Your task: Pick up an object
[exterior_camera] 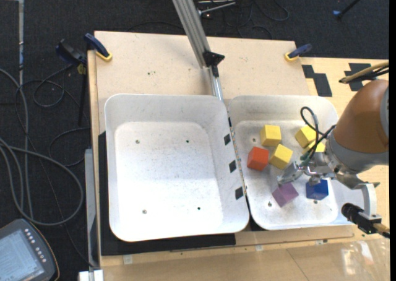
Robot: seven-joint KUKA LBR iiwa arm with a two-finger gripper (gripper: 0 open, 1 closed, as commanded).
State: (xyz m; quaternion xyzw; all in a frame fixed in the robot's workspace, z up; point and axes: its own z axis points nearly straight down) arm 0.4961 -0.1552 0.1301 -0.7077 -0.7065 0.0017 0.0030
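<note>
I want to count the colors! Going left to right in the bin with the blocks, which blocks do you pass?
Orange block → purple block → blue block. The three yellow blocks overlap the others sideways, so I left them out.

A single fixed camera looks down from above at a slant, far enough back to take in the whole table (pixel 154 63) and the dark floor around it. The two white bins sit in the lower half of the frame: the left bin (pixel 117 150) near centre, the right bin (pixel 247 112) toward the right. The arm (pixel 368 128) enters from the right edge.
</note>
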